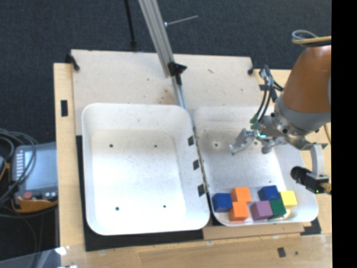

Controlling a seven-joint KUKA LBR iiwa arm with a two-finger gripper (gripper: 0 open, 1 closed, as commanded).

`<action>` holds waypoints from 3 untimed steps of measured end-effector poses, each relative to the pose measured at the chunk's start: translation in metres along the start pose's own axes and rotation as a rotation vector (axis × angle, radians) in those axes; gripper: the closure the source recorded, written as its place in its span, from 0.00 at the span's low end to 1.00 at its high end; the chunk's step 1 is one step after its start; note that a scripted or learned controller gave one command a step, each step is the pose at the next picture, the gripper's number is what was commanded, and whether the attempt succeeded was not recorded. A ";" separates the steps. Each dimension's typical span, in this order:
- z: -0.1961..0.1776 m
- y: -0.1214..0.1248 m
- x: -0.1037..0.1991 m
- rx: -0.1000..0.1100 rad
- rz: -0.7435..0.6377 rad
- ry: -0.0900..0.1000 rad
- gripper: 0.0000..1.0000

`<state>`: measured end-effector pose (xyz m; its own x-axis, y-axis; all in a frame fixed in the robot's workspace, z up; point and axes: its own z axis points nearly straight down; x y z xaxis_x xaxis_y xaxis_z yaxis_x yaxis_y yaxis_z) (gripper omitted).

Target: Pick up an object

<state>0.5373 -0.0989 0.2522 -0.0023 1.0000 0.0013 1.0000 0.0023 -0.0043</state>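
Several small coloured blocks lie clustered at the near edge of the right bin [223, 128]: a blue block [222, 201], two orange blocks [240, 203], a purple block [260, 210], a green block [278, 207], a second blue block [269, 193] and a yellow block [288, 198]. My gripper [241, 143] hangs over the middle of the right bin, well behind the blocks, pointing left. Nothing shows between its fingers. The blocks sit apart from it, nearer the camera.
The left bin [139, 166] lies beside the right one, with a row of black clips [196, 163] along the shared wall. A slanted aluminium rail [159, 32] rises from behind the bins. A control pendant [30, 175] and cables sit off the bench at the left.
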 end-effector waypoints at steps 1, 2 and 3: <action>-0.002 0.001 0.000 -0.006 0.003 -0.001 0.00; 0.044 -0.007 -0.004 -0.001 0.004 -0.002 0.00; 0.088 -0.012 -0.002 0.001 0.005 -0.002 0.00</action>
<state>0.5246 -0.1004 0.1644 0.0023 1.0000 -0.0007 1.0000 -0.0023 -0.0048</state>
